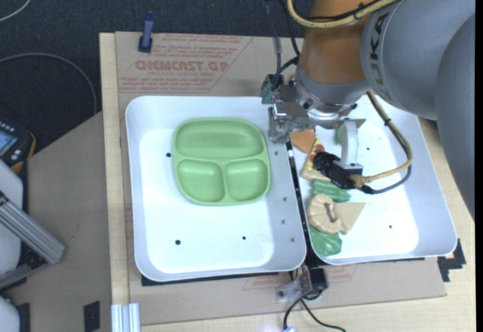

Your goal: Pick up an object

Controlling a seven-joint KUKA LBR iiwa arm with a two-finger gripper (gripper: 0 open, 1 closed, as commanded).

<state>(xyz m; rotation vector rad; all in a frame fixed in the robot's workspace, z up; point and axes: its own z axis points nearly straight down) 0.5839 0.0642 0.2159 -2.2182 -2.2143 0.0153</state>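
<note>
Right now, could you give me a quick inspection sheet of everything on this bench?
Surface: two white bins side by side, left bin and right bin, on a brown board with red print.
Job's things: a pile of small toys along the right bin's left wall, orange, tan and green pieces; exact kinds unclear.
Clutter: a green divided tray in the left bin.
Gripper: gripper low over the top of the pile; nothing seen held.
Cables: a yellow cable looping from the wrist; thin wires on the floor, upper left.
Surroundings: dark floor, a blue clip at the board's far edge.
</note>
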